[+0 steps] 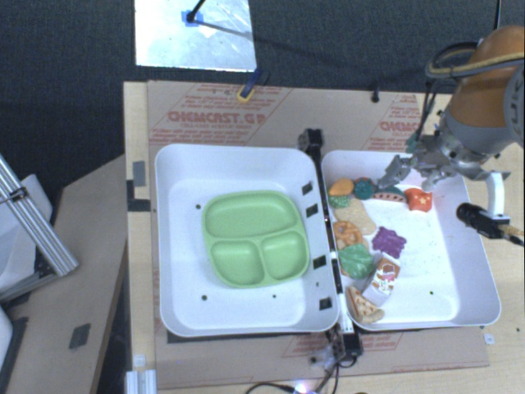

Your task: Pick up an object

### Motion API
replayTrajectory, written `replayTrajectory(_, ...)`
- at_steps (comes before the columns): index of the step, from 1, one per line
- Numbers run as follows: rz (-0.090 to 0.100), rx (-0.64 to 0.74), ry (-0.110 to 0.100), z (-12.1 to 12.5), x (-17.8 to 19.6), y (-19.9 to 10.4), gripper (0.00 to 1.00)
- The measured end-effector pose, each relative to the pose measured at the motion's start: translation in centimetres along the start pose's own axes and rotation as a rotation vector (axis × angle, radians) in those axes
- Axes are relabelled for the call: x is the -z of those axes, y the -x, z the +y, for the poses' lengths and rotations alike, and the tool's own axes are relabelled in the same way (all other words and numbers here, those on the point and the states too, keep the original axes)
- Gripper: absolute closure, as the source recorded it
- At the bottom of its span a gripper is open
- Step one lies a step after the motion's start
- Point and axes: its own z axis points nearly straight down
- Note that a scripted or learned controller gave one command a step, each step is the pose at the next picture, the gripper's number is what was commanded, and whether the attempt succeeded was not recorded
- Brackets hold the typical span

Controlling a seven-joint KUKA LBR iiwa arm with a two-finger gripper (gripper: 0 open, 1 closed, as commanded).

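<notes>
My gripper [410, 179] hovers over the back of the right bin [480, 290], its fingers spread open with nothing between them. Just below it lie a red stick-shaped toy [390, 194] and a red-orange pepper toy [419, 200]. Along the bin's left side sit an orange piece [340, 187], a teal piece [363, 190], a beige cracker [353, 213], a pretzel-like piece [347, 234], a purple piece [389, 241], a green leafy piece [356, 259], a small white carton [382, 278] and a pizza slice [364, 307].
The left bin [168, 167] holds a green divided tray [253, 238]. A black divider with clips [321, 212] runs between the bins. The right half of the right bin's floor [447, 261] is bare. A black fitting [480, 217] sticks in from the right.
</notes>
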Motion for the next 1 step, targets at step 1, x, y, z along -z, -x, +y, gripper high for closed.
replayTrajectory(1, -0.002, 0.002, 0.012, 0.26, 0.75, -0.02, 0.00)
